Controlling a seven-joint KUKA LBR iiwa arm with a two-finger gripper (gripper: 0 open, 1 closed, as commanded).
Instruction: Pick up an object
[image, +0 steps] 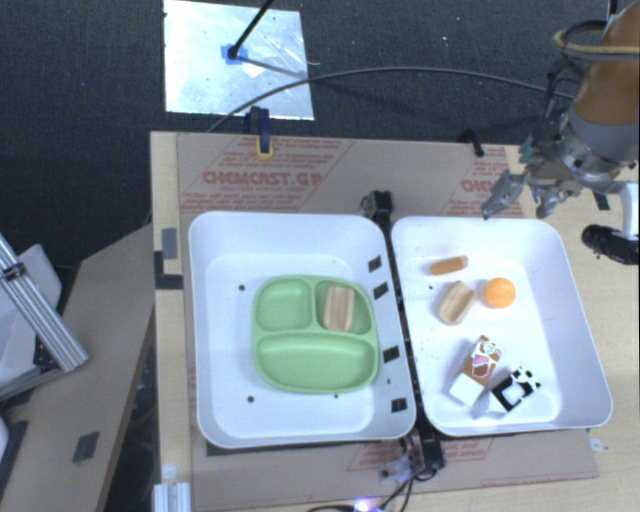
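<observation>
The gripper (521, 198) hangs open over the far edge of the right bin (570, 290), holding nothing. Beneath lie a sausage (447, 265), bread roll (455, 301), orange ball (498, 292) and small cartons (493, 378). The left bin's green tray (305, 355) carries another roll (339, 307).

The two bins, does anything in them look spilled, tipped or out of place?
Nothing spilled. In the right bin, two small cartons lie toppled together near the front corner. The green tray sits squarely in the left bin.

Right bin's (570, 260) far strip lies bare; sausage (447, 265), bread (455, 302), orange ball (498, 292) crowd mid-bin.
</observation>
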